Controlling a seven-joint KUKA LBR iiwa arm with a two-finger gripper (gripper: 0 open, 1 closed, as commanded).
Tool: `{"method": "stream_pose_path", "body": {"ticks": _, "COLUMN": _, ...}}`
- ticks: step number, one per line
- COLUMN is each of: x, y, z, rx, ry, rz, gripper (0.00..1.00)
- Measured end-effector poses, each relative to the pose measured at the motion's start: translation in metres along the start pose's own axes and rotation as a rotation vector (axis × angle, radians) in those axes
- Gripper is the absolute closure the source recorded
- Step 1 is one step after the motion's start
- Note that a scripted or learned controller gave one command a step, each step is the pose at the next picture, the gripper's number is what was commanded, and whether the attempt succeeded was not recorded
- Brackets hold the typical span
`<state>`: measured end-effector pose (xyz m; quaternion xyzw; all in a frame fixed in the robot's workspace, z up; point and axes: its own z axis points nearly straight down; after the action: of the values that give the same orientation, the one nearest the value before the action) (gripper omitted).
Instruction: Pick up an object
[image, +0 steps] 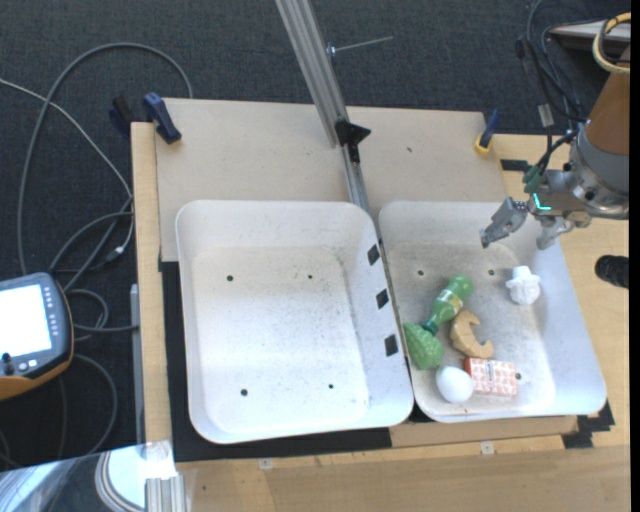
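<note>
My gripper (524, 229) hangs open above the back right part of the right bin (400, 232), with nothing between its fingers. Just below it in the bin lies a small white lumpy object (523, 285). Toward the front of the bin sit a green bottle (447, 302), a dark green object (424, 347), a tan curved piece (468, 334), a white egg-like ball (454, 384) and a red-and-white patterned box (493, 378).
The left bin (200, 300) sits beside the right one, with a metal rail (320, 90) running back from between them. Blue clamps (160, 115) and a yellow-blue clamp (487, 135) hold the board's back corners. A handheld controller (30, 325) lies far left.
</note>
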<state>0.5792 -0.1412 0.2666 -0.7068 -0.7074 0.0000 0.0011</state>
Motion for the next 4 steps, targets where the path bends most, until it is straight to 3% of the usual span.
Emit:
{"method": "stream_pose_path", "body": {"ticks": 3, "x": -0.002, "y": -0.014, "z": 0.153, "rx": 0.005, "ry": 0.002, "rz": 0.001, "gripper": 0.0}}
{"method": "stream_pose_path", "body": {"ticks": 4, "x": -0.002, "y": -0.012, "z": 0.139, "rx": -0.003, "ry": 0.0, "rz": 0.001, "gripper": 1.0}}
